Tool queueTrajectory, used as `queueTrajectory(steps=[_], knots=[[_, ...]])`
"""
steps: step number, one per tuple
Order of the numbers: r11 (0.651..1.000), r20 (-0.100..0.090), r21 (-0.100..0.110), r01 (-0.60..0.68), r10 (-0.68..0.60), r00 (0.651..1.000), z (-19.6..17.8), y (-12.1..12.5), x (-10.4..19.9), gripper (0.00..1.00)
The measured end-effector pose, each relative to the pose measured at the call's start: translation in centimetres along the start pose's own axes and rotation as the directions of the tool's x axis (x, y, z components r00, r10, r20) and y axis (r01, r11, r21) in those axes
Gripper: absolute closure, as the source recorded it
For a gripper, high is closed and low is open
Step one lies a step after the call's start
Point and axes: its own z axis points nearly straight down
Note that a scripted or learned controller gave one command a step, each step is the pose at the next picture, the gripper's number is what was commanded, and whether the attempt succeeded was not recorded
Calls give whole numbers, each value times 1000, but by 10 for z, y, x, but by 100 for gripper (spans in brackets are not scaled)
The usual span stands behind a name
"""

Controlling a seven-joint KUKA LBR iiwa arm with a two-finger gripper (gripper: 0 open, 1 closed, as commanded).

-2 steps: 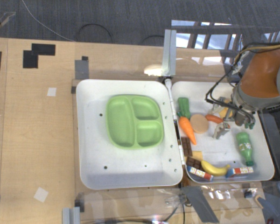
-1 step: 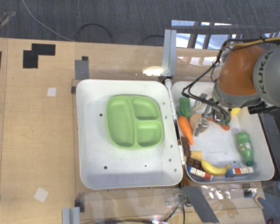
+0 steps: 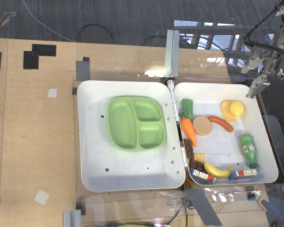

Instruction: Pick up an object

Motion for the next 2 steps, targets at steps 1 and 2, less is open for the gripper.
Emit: queueTrajectory(steps=[1, 2], knots=[[996, -25, -7, 92, -92, 995, 172, -34, 26, 0], [1000, -10, -2, -31, 31, 999, 229, -16, 17, 0]])
